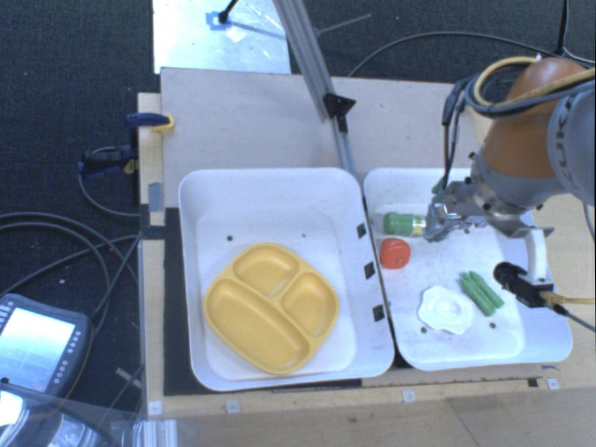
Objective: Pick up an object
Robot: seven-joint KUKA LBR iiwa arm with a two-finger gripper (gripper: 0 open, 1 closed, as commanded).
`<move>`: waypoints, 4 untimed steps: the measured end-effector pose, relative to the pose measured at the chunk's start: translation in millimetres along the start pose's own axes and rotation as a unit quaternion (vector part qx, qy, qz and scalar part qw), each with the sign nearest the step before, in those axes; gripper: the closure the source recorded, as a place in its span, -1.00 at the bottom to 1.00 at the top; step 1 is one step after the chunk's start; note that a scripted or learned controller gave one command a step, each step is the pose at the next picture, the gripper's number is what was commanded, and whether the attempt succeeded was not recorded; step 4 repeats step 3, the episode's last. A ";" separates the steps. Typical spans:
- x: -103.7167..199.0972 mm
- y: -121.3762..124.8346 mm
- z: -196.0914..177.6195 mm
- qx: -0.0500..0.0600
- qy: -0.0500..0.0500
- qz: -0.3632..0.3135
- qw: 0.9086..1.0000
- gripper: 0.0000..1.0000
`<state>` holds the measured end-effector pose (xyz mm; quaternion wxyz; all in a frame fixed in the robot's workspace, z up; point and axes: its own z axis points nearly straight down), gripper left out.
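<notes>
My gripper (pixel 438 224) is low over the back left part of the right bin (pixel 549 343). Its tip is right beside the right end of a small green object (pixel 399 222) that lies near the bin's left wall. A red round object (pixel 395 253) lies just in front of the green one. Nearer the bin's front lie a pair of green sticks (pixel 482 291) and a white, flat, egg-like piece (pixel 446 310). The arm's orange band and grey wrist hang over the back right of this bin.
The left bin (pixel 200 203) holds a yellow divided plate (pixel 270 307) at its front. A metal pole (pixel 317 63) slants over the bench behind the bins. Cables and a handheld screen lie on the floor at the left.
</notes>
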<state>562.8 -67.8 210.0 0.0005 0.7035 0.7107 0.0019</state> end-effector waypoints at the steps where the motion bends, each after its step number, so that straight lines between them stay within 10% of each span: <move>1: 57.0 13.7 -14.7 0.000 0.000 -0.001 1.000 1.00; 3: 164.1 25.0 -27.0 0.000 0.001 -0.001 1.000 1.00; 4: 164.1 25.0 -27.0 0.000 0.001 -0.001 1.000 1.00</move>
